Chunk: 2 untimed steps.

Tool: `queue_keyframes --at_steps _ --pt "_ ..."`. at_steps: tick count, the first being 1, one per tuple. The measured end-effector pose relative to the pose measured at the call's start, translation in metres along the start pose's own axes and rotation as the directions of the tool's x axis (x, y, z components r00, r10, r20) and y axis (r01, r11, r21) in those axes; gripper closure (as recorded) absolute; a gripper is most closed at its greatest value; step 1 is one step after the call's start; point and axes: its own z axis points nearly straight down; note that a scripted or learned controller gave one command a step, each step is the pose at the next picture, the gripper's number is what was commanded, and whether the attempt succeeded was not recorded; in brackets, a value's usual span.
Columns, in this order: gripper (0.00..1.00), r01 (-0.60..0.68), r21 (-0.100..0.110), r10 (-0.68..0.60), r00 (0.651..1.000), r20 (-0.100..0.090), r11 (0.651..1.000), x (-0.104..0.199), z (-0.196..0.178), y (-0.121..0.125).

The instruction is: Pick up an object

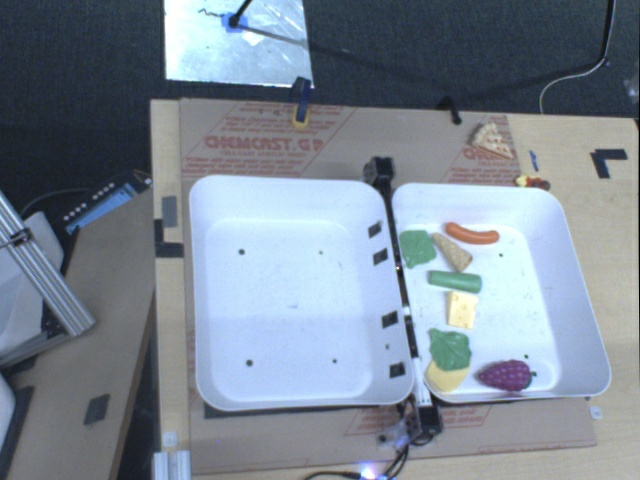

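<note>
Two shallow white bins sat side by side on a printed cardboard sheet [262, 140] laid over the bench [118, 298]: the left bin [290, 298] and the right bin [545, 288], their inner edges touching along a line of dark clips. All the toy foods inside a bin lay in the right bin, bunched toward its left half. There were eight of them, one of each kind. An orange sausage [471, 233] lay farthest back. Just in front of it were a flat green leaf piece [417, 248] and a tan wedge [455, 256], touching each other. Then came a green cucumber [455, 280], with a yellow cheese block [462, 310] just beside it toward the front. Nearer the front rim, a second green leafy piece [450, 348] rested against a pale yellow piece [446, 376], and a purple bunch of grapes [505, 374] lay just to their right. One toy pizza slice [492, 140] lay outside the bins on the cardboard, behind the right bin. Whether the claw was open or closed could not be told, nor how the toys lay relative to it.
</note>
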Motion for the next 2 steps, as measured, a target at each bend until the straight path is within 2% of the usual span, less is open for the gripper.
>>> queue_keyframes --at_steps 1,2 --pt "1.00 -0.008 -0.002 0.008 1.000 0.005 1.000 -0.052 0.002 0.043" --pt "1.00 -0.003 -0.001 0.003 1.000 0.003 1.000 -0.049 0.001 0.064"
